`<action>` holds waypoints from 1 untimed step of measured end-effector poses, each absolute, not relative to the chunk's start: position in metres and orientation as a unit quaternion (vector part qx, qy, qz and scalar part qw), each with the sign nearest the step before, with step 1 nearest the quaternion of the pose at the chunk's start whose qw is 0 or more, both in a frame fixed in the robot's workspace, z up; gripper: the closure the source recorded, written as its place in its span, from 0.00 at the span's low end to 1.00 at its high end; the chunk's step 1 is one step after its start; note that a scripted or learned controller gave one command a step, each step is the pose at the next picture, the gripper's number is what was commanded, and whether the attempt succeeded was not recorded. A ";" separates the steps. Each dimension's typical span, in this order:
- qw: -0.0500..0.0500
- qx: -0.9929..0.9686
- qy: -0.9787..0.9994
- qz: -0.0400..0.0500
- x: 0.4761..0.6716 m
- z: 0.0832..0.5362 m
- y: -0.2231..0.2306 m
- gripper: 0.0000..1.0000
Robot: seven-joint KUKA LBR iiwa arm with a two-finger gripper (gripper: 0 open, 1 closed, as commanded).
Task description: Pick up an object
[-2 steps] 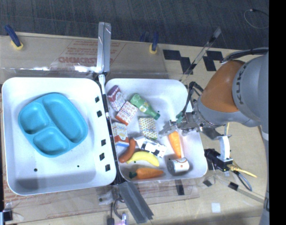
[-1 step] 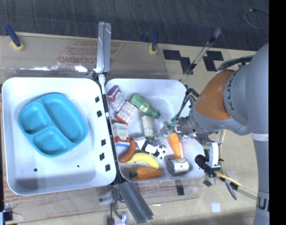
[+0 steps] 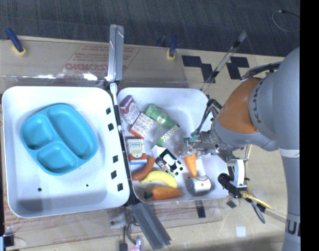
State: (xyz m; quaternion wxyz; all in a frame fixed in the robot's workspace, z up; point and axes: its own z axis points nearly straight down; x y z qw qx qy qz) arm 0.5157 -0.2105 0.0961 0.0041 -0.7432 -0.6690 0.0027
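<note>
A blue tray (image 3: 58, 138) sits in the white left bin (image 3: 13, 192); a yellow banana (image 3: 159, 179), orange carrots (image 3: 166, 193) and a green packet (image 3: 160, 115) fill the right.

Two white bins (image 3: 13, 140), one blue tray (image 3: 57, 137), three carrots (image 3: 191, 164)

— What sort of place is this?
— A robotics lab, by the look of it. A grey industrial arm (image 3: 274, 109) with an orange band reaches over a bench (image 3: 49, 61) clad in taped cardboard.
— And the rest?
— Two white bins (image 3: 13, 156) sit side by side, blue clamps (image 3: 14, 41) pin the edge, cables trail across dark carpet (image 3: 149, 9), and toy food (image 3: 158, 178) fills one bin.
</note>
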 end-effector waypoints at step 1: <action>0.002 -0.729 -0.684 0.001 0.524 0.204 -0.168 1.00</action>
